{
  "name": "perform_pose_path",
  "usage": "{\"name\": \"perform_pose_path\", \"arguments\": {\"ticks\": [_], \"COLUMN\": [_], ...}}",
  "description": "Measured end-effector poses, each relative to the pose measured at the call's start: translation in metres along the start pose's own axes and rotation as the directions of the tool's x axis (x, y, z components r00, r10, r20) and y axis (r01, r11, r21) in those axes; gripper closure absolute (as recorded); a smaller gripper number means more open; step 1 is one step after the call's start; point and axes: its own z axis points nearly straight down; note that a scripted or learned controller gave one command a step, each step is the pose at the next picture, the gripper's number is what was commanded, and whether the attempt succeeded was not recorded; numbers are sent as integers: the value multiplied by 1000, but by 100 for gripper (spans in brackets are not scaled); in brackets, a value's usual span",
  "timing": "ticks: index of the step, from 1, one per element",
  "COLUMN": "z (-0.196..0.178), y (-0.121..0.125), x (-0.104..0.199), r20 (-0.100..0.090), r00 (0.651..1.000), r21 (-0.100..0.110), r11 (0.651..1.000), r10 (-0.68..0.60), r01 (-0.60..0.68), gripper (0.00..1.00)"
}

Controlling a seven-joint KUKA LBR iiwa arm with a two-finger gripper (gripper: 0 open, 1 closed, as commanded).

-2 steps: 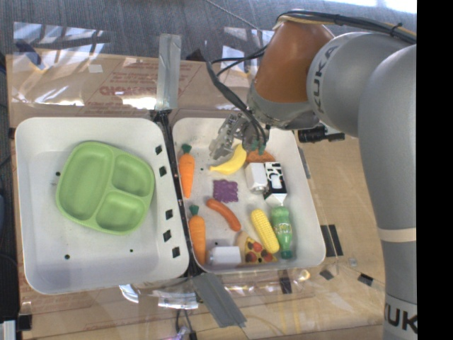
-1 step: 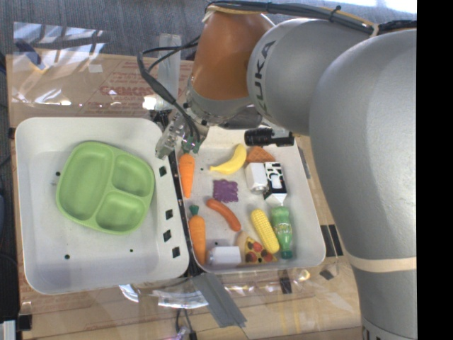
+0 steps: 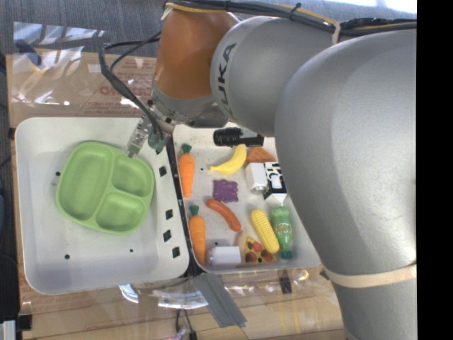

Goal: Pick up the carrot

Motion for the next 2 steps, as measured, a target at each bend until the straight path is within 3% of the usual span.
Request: {"name": "perform_pose_path", "arguments": {"ticks": [1, 2], "z": [-32, 15], "y": [80, 116], "x": [36, 50], "r20": [-1, -5], "r00": [995, 984], "r21": [0, 7], "r11": [995, 984], "r10": [100, 180], "r01": [-100, -180], "gripper": [100, 100]}}
